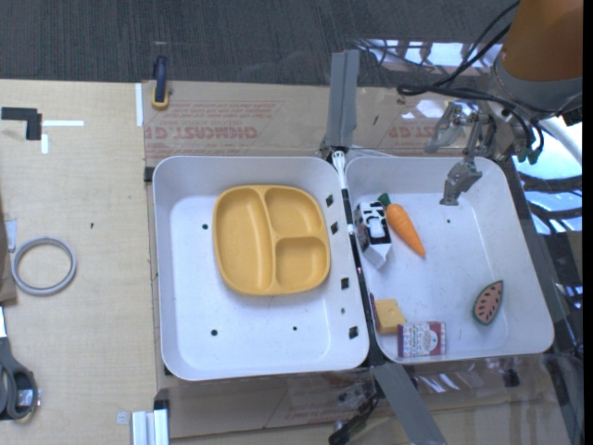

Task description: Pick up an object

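Note:
The right bin holds a toy carrot, a black-and-white packet against its left wall, a yellow block, a red-and-white box at the front edge and a watermelon slice. My gripper hangs above the bin's back part, up and to the right of the carrot. It is open with nothing between its fingers. The arm's orange band sits at the top right.
In the left bin lies a yellow divided plate. On the bench to the left are a grey tape ring and scissors. Cables run behind the right bin.

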Controlling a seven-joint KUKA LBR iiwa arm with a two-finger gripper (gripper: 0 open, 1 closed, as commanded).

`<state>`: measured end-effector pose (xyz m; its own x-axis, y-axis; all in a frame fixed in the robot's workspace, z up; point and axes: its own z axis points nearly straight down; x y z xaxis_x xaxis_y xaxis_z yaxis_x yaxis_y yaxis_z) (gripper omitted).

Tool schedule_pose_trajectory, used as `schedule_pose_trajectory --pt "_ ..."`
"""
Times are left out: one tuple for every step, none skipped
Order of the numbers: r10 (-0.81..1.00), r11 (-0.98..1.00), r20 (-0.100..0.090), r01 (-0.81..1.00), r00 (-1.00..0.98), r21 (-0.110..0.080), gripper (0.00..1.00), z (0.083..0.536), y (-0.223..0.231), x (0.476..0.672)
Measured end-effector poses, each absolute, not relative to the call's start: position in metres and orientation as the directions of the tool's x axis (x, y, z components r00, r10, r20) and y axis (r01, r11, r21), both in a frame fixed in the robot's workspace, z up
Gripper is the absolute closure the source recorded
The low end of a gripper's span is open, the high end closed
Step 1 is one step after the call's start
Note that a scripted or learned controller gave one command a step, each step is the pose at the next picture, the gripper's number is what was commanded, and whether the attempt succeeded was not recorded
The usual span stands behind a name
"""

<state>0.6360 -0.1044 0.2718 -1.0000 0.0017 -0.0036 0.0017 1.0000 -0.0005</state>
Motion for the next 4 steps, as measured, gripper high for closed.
schedule_pose_trajectory --pt "0.256 0.967 -0.002 0.256 -0.967 0.000 0.00 0.156 -0.098 0.637" --pt "0.495 0.869 -0.001 0.495 -0.869 -0.001 0.00 0.092 -0.112 0.633" --pt "0.448 0.894 -0.005 0.448 -0.894 0.000 0.00 0.114 -0.100 0.630" --pt "0.622 0.783 -0.002 0.622 -0.783 0.000 0.00 0.093 -0.116 0.611"
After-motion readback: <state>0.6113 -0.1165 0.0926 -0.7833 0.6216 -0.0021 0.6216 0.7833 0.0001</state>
